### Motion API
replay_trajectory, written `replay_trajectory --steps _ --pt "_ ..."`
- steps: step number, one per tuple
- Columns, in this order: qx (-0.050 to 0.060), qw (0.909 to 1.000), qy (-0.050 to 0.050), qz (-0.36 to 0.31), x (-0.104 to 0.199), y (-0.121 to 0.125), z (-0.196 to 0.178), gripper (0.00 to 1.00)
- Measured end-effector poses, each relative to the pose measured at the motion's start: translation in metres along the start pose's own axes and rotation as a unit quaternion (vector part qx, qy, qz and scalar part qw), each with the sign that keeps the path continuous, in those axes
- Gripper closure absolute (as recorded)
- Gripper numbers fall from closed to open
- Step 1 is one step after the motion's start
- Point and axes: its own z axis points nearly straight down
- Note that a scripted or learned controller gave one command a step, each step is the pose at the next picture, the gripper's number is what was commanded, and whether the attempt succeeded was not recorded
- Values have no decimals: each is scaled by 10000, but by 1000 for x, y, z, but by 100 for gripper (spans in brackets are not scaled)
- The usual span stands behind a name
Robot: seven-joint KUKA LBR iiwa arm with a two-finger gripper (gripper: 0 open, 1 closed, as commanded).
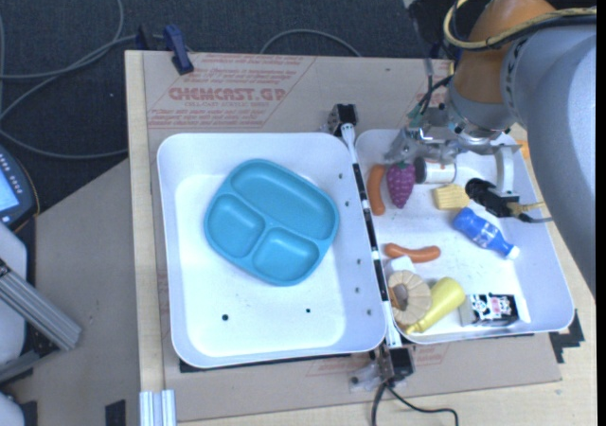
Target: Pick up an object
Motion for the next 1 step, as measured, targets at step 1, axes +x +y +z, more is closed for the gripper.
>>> replay_trajectory --steps 1 --pt "2 10000 -5 4 0 0 2 0"
